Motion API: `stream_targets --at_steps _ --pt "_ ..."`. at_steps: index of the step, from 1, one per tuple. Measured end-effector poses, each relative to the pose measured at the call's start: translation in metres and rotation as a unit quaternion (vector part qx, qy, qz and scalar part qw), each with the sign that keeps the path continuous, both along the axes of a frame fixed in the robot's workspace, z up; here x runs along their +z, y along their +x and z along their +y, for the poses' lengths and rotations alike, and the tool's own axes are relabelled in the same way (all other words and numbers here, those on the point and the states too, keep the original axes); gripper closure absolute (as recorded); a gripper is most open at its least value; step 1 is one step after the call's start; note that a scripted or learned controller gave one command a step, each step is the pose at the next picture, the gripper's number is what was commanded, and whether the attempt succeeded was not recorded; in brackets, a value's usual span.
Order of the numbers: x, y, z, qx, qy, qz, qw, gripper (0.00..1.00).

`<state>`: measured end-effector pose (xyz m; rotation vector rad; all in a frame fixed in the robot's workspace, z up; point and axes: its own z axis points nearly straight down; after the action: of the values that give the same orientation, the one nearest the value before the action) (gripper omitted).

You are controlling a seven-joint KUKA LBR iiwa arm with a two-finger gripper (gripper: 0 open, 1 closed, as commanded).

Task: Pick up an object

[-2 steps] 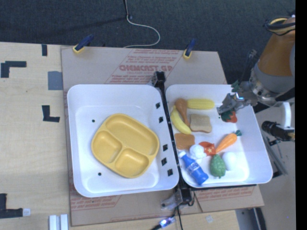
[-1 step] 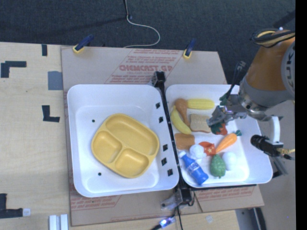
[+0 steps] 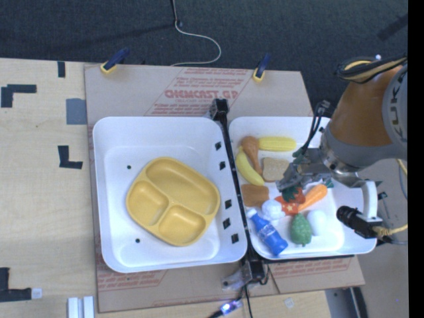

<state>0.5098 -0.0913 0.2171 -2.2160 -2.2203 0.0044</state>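
My gripper (image 3: 292, 179) hangs low over the middle of the right bin (image 3: 344, 247), reaching in from the right. Directly beneath and beside it lie an orange carrot (image 3: 315, 195) and a small red piece (image 3: 290, 206). A tan bread slice (image 3: 271, 169) sits just to its left. Around these are a yellow corn cob (image 3: 277, 143), a banana (image 3: 248, 168), a brown lump (image 3: 254, 193), a white round piece (image 3: 271, 210), a blue bottle (image 3: 268, 233), a green vegetable (image 3: 300, 230) and a white egg shape (image 3: 318, 221). The arm's body hides what is under the gripper.
The left bin (image 3: 106, 177) holds a yellow divided plate (image 3: 173, 201). A black divider (image 3: 228, 171) runs between the two bins. Both bins rest on cardboard (image 3: 192, 91) held by clamps at the back. A black fitting (image 3: 354, 220) juts from the arm over the right bin's right rim.
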Motion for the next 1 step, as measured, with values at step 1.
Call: stream_targets --at_steps 1 --pt "0.0166 -0.0307 0.0117 0.000 0.0003 -0.001 1.0000 1.00"
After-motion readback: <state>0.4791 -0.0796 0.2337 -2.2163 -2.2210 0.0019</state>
